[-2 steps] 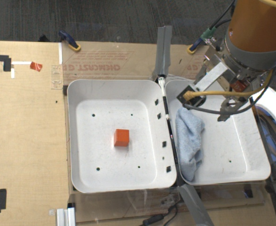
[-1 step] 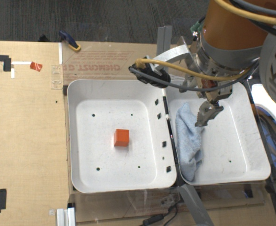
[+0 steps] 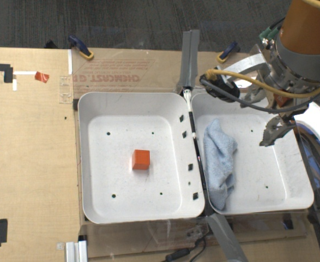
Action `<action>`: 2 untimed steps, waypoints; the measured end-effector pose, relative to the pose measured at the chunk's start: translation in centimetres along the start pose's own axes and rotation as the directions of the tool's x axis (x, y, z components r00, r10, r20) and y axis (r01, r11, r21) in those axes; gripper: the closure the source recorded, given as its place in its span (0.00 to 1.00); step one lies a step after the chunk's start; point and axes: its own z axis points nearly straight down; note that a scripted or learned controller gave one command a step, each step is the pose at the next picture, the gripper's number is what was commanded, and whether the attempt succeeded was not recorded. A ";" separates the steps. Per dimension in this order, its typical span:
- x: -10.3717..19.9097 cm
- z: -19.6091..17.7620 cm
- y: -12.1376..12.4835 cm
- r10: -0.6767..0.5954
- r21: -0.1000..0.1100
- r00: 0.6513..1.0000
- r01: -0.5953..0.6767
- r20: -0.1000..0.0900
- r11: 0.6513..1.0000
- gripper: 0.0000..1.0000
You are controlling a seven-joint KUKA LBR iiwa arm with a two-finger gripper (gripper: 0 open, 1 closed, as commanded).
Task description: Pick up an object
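Robot fingers (image 3: 273, 132) hang above the right bin (image 3: 296, 195); open or closed, cannot tell; blue cloth (image 3: 221, 162) at nine o'clock; orange block (image 3: 141, 160) centres the left bin (image 3: 94, 201).

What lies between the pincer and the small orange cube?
In the camera view, a crumpled light-blue cloth and the bins' shared divider rim lie between the pincer and the small orange cube.

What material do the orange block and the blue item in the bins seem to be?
Orange block: probably painted wood or hard plastic; sharp edges, flat matte faces. Blue item: soft cloth, likely a towel; it lies crumpled in folds with a fuzzy surface.
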 end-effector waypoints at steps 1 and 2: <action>1.2 0.0 -5.9 0.008 0.000 1.000 -0.008 -0.001 1.000 0.00; 1.3 -0.9 -5.9 0.011 -0.005 1.000 -0.011 0.000 1.000 1.00</action>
